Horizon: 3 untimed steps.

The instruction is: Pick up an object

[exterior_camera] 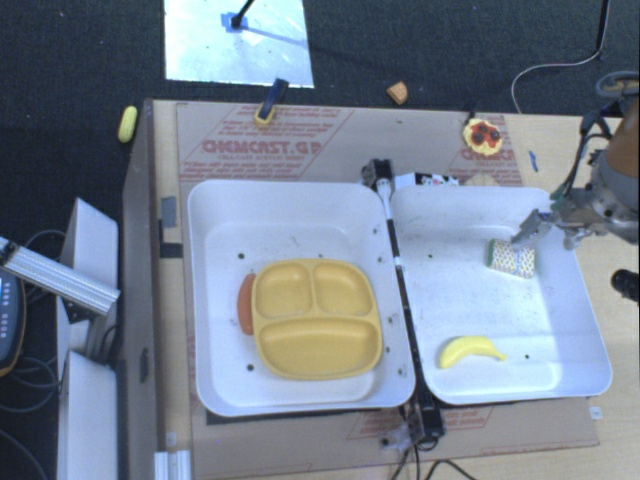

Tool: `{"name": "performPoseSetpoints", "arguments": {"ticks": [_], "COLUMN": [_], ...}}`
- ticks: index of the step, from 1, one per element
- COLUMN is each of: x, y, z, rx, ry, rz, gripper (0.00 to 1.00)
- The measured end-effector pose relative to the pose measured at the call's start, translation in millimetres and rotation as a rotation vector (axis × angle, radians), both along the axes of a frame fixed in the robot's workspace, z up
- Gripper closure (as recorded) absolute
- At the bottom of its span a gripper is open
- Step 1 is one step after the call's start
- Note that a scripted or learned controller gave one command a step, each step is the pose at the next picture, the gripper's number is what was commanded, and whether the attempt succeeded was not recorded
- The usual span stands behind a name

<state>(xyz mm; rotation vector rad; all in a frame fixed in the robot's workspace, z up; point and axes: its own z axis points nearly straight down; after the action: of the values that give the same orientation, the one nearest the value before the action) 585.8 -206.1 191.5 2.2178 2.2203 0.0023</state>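
A small patterned block [512,259] lies in the right bin [560,378], near its far right corner, its long axis running across the bin. The jaws [532,230] hang just above its upper right edge; whether they are open I cannot tell. A banana [471,350] lies near the front wall, with bare floor between it and the block. The left bin [215,268] holds a yellow tray [316,318].

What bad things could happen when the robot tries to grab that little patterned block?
The gripper is right at the edge of the small patterned block, so it may push it away instead of catching it. The block sits near the right bin's far side, where it could get shoved against the wall. If the block slides the other way, it might bump the banana lying lower in the same bin.
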Motion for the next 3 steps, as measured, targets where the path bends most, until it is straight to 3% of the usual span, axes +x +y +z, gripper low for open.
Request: {"name": "performPoseSetpoints", "arguments": {"ticks": [1,2,3], "x": [7,84,40], "y": [10,0,9], "z": [-103,-62,-85], "rx": [-0.002,-0.001,0.001], "ry": [-0.007,-0.003,0.002], "rz": [0.003,0.003,0.001], "gripper": [0.00,0.00,0.00]}}
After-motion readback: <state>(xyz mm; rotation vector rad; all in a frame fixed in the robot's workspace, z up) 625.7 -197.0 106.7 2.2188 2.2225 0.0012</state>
